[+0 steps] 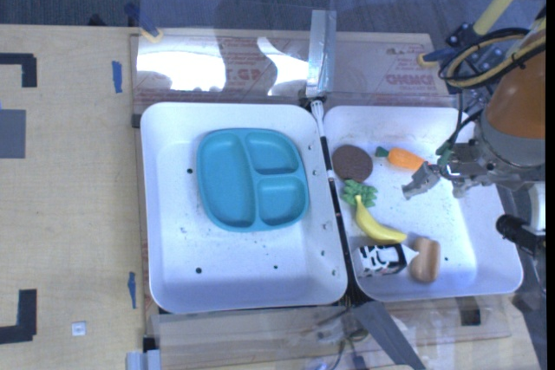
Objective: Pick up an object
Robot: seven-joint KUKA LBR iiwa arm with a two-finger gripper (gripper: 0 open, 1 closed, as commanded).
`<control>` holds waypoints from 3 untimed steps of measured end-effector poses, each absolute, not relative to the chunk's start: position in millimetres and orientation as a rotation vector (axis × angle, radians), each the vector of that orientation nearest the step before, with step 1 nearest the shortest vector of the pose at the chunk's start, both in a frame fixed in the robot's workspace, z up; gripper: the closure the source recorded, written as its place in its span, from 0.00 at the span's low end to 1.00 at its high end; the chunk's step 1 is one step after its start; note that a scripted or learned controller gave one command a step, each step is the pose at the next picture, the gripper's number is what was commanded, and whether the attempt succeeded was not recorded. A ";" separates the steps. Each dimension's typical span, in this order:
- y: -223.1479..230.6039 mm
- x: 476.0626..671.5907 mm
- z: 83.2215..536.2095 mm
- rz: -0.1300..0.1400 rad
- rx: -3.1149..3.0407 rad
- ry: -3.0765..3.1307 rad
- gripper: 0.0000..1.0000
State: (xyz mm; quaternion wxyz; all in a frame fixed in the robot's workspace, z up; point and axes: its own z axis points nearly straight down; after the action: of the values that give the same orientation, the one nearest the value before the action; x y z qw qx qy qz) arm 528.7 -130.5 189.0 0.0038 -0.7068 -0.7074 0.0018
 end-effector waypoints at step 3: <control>-130.1 603.9 139.8 0.006 -2.445 -1.967 0.00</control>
State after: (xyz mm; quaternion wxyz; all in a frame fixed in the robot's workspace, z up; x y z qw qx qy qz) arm 603.9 -130.1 139.8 0.0020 -0.7792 -0.6268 0.0020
